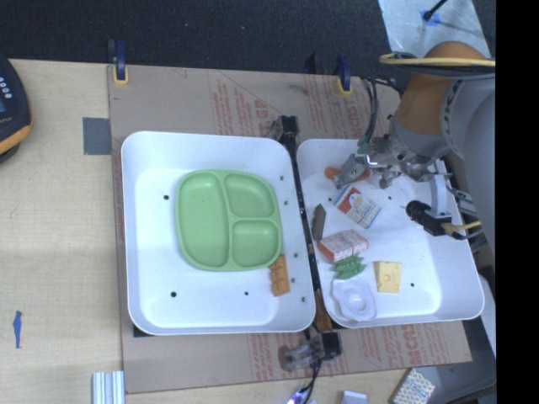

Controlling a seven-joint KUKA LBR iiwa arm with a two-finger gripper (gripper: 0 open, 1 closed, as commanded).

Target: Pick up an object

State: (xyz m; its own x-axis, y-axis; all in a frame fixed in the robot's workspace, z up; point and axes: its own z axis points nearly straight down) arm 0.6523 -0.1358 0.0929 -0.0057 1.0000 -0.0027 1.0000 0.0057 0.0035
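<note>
The grey arm with its orange band (425,99) reaches in from the right over the back of the right bin (455,297). Its gripper (376,163) hangs low near the bin's far wall, right beside a small red-orange object (344,173). Just in front of it lies a white and red packet (360,207). Further forward are a red and white box (344,244), a green leafy piece (349,266), a yellow cheese slice (388,276), a white cup (354,300) and a brown stick (319,223).
The left bin (147,225) holds a green divided plate (227,219) and a small orange-brown piece (279,274) near its right wall. A black part of the arm's fittings (429,217) hangs over the right bin's right side. Clamps sit at the board's back edge.
</note>
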